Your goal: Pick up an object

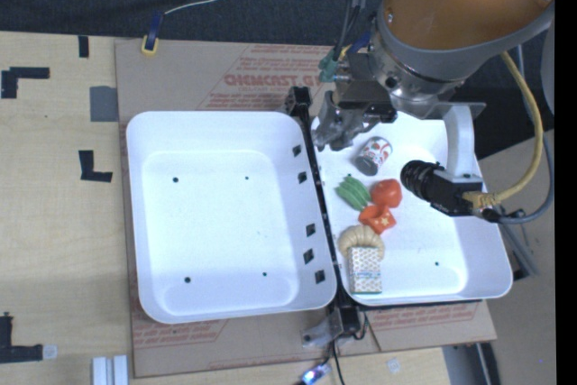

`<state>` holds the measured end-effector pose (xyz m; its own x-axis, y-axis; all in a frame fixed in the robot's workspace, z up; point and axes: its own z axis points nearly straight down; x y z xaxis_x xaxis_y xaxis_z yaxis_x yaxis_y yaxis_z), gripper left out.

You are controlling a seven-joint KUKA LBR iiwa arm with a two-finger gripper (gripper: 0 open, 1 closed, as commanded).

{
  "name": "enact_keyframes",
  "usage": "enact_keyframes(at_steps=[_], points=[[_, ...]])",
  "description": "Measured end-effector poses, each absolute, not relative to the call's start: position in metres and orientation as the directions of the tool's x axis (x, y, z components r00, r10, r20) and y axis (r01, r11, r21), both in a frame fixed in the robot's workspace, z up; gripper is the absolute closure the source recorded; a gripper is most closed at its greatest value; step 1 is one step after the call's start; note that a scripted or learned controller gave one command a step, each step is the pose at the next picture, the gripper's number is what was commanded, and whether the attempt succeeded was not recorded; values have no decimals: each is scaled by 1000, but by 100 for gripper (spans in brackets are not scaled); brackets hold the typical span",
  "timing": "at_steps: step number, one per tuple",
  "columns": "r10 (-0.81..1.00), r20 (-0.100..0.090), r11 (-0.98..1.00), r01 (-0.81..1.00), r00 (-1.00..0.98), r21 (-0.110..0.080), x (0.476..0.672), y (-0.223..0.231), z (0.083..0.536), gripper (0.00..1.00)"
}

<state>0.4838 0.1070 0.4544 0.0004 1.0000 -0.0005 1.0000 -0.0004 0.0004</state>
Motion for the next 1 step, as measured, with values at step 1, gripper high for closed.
enact_keyframes(at_steps=[1], points=[[1000,-1,3,1000,-3,-4,483,136,432,100]])
